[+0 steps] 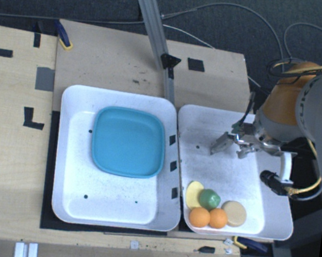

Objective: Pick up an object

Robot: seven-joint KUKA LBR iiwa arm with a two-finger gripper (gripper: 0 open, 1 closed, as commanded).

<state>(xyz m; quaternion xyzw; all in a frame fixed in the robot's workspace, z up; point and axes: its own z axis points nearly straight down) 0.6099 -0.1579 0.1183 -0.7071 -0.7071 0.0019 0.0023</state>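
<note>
Fruit [214, 207] sat bunched at the lower edge of the right bin [270, 226], low in the frame. Up above it, mid-right, the gripper [231, 147] hung with fingers spread apart and nothing between them. Fruit lay straight down-frame from it.

Two white bins [67, 141], one blue plate [128, 142], two orange balls [199, 217], one green ball [210, 198], one yellow piece [194, 191], one tan disc [235, 212]

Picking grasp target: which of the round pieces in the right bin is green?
The green ball, top of the cluster, between the yellow piece and beige piece, above two orange balls.
</note>
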